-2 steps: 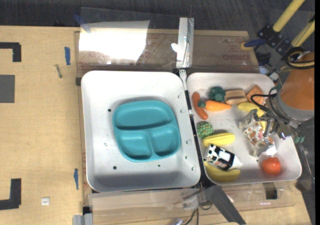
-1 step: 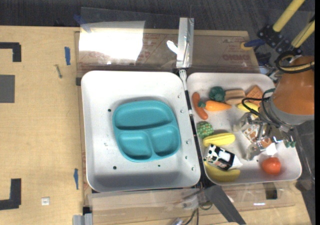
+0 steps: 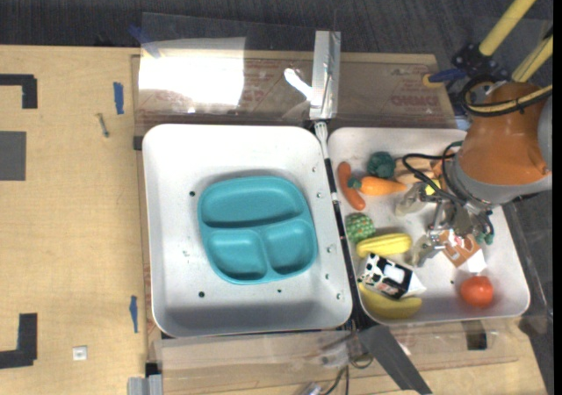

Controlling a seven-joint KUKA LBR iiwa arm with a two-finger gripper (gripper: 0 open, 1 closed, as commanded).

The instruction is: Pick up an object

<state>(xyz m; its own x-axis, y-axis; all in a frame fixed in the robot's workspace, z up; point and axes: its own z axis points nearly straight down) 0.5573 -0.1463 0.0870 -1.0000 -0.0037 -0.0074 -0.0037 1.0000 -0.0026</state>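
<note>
- Dark carpet is seen behind the wooden surface (image 3: 61, 209), on which two shallow white bins are set side by side.
- In the left bin (image 3: 167, 156) a teal divided plate (image 3: 256, 226) is laid flat near the middle, well apart from the toys.
- The right bin (image 3: 514, 297) is used as the store of toy food, probably so that everything lies within reach of the arm.
- A carrot (image 3: 385, 185) and a green broccoli-like piece (image 3: 381, 162) are found near the far wall, with a red sausage-like piece (image 3: 351, 189) beside the divider.
- Lower down, a green textured piece (image 3: 358, 226), a yellow piece (image 3: 384, 245), a black-and-white cow-patterned toy (image 3: 386, 275) and a banana (image 3: 389, 304) are crowded together, some touching.
- A tomato (image 3: 477, 290) is placed alone near the front right corner, so it may be the easiest to take.
- The gripper (image 3: 443, 222) is lowered into the right bin, between the carrot and the tomato, close above a small red and white item (image 3: 460, 249).
- Whether the jaws are released or clenched cannot be told, and nothing is clearly seen between them.
- The pick is judged not yet done.
</note>
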